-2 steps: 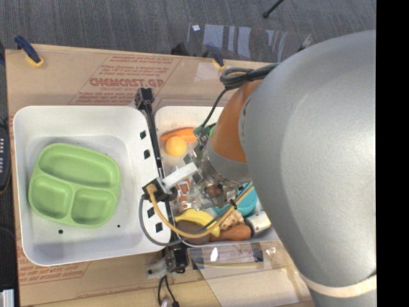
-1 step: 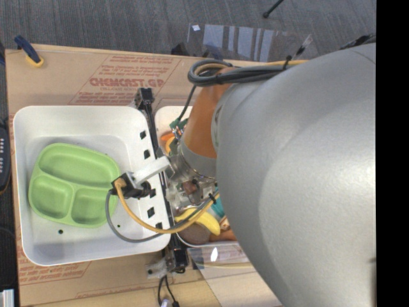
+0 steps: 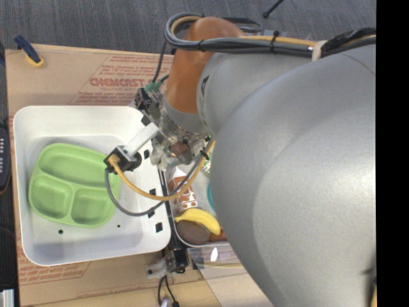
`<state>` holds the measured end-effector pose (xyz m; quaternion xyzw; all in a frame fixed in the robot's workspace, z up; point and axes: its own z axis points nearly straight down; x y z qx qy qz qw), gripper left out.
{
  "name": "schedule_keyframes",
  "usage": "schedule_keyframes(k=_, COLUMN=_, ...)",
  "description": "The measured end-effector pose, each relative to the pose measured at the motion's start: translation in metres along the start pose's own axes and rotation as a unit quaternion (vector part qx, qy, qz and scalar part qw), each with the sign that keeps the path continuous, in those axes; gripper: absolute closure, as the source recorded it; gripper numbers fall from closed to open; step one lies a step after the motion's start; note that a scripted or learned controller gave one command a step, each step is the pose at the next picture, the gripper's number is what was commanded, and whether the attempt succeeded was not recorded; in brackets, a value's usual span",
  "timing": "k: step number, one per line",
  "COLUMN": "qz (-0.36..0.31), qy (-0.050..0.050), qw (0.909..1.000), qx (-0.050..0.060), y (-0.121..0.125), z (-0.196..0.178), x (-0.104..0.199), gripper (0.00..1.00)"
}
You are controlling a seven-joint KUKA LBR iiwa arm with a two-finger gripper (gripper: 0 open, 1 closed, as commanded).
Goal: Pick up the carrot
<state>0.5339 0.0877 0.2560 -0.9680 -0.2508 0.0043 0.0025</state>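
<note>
My gripper (image 3: 174, 151) hangs low over the divider between the two bins, under the orange wrist band (image 3: 192, 62). Its body and cables hide the fingertips. Just below it, a small orange-brown piece (image 3: 186, 200) lies in the right bin; I cannot tell whether it is the carrot. The grey arm covers most of the right bin.
The left bin (image 3: 77, 248) holds a green divided plate (image 3: 70, 184) at its left side. A yellow banana (image 3: 199, 221) and a brown round object (image 3: 192, 234) lie at the right bin's near edge, beside a teal item (image 3: 210, 200). A yellow cable (image 3: 137, 190) loops over the left bin.
</note>
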Motion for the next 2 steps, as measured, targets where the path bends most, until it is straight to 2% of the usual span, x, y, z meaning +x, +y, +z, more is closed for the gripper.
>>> schedule_keyframes(k=1, qz=0.099, qy=0.0, qw=0.9951, qx=-0.001, y=-0.041, z=0.018, x=0.03, gripper=1.0)
schedule_keyframes(k=2, qz=0.149, qy=0.004, qw=0.9889, qx=-0.002, y=-0.001, z=-0.135, x=0.016, gripper=1.0)
